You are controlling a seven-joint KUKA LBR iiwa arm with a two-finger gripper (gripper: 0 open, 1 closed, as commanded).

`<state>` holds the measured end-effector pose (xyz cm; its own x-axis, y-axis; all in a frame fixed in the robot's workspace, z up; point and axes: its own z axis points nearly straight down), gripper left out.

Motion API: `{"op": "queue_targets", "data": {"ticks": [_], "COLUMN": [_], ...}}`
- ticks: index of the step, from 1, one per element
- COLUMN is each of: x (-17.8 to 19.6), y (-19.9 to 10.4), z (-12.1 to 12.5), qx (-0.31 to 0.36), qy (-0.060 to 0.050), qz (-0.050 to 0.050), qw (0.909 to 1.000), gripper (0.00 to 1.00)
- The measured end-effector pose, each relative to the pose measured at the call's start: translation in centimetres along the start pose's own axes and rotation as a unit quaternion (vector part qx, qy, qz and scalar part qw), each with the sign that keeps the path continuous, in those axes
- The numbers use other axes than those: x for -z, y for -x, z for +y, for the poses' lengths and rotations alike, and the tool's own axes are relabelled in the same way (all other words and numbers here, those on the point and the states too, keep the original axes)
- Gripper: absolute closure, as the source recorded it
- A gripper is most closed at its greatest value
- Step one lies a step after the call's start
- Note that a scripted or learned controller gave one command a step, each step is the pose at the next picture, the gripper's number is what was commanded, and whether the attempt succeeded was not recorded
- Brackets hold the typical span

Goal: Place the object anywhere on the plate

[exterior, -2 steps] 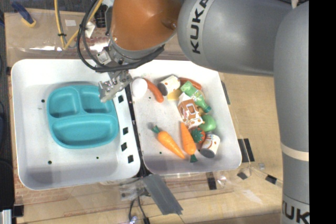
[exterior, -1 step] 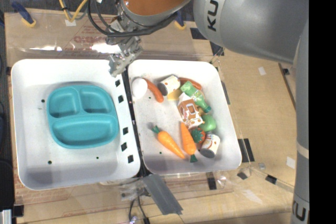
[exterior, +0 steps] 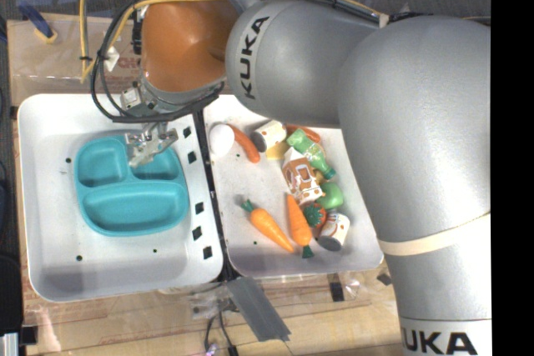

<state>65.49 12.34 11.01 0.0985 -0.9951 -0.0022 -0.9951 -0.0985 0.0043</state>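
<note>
Arm (exterior: 350, 87): grey KUKA body with an orange band, reaching across the right bin to the left bin.
Jaws (exterior: 150, 147): positioned above the plate's upper right compartment, at the plate's top edge. Whether the jaws are open or closed cannot be told, and nothing is visibly held between them.
Plate (exterior: 129, 186): turquoise, three compartments, lying flat in the left bin; two small compartments along its top, one large compartment below.
Left bin (exterior: 50, 263): white and shallow, carrying the plate.
Right bin (exterior: 250, 258): white and shallow, just right of the plate's bin, the two bins touching along a shared divider.
Task object: not identifiable as a single item; all loose items lie in the right bin, well apart from the plate.
White egg (exterior: 221, 139): nearest loose item to the plate, at the top left of the right bin.
Carrot (exterior: 269, 227): orange with a green top, right of the plate, lower in the right bin.
Second carrot (exterior: 299, 221): just right of the first, standing steeper.
Item cluster (exterior: 309, 171): small mixed toy foods, farther right of the plate; individual types unclear.
Cables (exterior: 104, 21): yellow and black loops above the plate, at the wrist.
</note>
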Motion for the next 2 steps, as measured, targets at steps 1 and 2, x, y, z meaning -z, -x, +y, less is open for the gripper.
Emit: {"op": "queue_targets", "data": {"ticks": [1,2], "x": [0.9,0.3], "y": [1.5,2.9], "z": [4.6,11.1], "qx": [-0.138,-0.204], "qy": [-0.005,-0.002], "qz": [0.001,0.000], "qw": [0.9904,0.9790], "gripper": [1.00,1.00]}}
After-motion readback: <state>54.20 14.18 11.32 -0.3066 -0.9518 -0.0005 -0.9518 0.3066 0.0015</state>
